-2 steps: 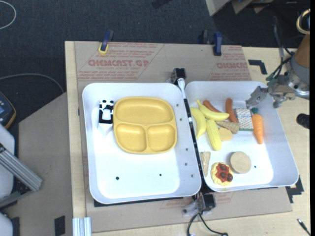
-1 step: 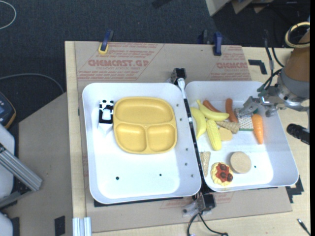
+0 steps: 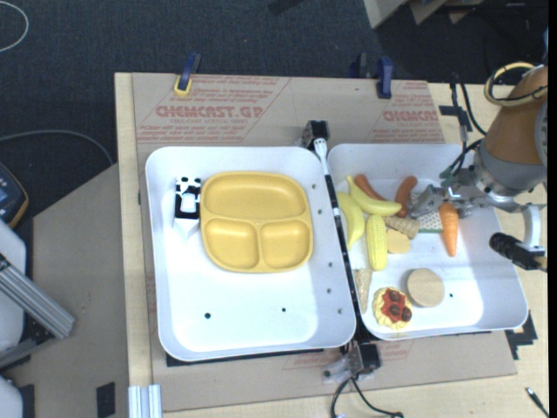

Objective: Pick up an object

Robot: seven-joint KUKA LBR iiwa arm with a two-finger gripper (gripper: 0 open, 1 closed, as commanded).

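Gripper (image 3: 428, 204) sits low over the right bin (image 3: 500, 307), reaching in from 3 o'clock, grey wrist and orange band behind it. Cannot tell how far it is open or whether it has anything; the metal tip is a blur among the food pieces and nothing shows clearly between it. Candidate objects cluster in the upper-left part of this bin: carrot (image 3: 449, 231) just at 4 o'clock of the tip, upright-ish, near or touching the wrist hardware; a reddish sausage (image 3: 406, 189) at 10 o'clock of the tip; a second sausage (image 3: 363, 185) further toward 9 o'clock; banana (image 3: 372, 203) and corn cob (image 3: 376, 242) lying side by side along the bin's left wall; a waffle-textured cone piece (image 3: 403, 226) at 7 o'clock of the tip. Well apart toward 6 o'clock: a round tan biscuit (image 3: 426, 287) and a small pizza (image 3: 392, 307), touching or nearly so. Left bin (image 3: 165, 259) holds a yellow divided plate (image 3: 257, 219) and a small black-and-white item (image 3: 187, 200) at its 9 o'clock. Judgement: the step is the descent and close on one piece. Crowding is the problem; sausage, cone and carrot all lie close to the tip, so a close here could pinch two or nudge one away. Best centre on a single piece, span its narrow width, press down to the bin floor before closing, then lift straight up slowly and check that something rides along.
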